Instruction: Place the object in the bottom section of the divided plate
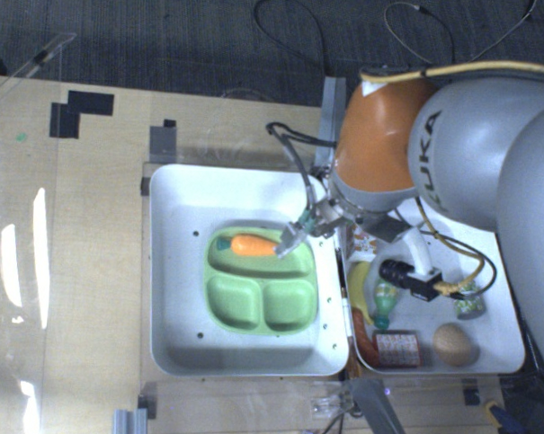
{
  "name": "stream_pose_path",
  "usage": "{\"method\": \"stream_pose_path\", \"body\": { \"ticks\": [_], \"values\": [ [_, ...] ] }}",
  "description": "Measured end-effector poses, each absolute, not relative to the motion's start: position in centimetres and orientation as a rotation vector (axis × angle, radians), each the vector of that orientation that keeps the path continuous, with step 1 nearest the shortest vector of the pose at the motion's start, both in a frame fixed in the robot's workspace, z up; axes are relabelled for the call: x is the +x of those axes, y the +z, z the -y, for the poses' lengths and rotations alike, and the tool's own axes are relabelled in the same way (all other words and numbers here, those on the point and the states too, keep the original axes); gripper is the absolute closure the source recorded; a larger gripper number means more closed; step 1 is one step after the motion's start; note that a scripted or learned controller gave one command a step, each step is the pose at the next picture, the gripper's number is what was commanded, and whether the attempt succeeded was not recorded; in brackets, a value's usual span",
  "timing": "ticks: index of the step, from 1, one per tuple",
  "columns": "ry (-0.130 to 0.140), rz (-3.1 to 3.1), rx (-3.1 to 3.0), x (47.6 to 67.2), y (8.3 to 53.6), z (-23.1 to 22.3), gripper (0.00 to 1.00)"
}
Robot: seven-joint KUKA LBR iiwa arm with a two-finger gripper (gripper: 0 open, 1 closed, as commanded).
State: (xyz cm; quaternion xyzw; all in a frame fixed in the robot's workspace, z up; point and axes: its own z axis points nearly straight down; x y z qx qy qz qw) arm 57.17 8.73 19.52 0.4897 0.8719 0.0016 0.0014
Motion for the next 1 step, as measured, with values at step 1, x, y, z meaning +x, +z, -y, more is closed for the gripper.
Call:
{"method": "stream_pose_path", "body": {
  "ticks": [1],
  "values": [
    [0.005,-2.668,1.654,56.01,19.82,-5.09,0.00]
  ]
}}
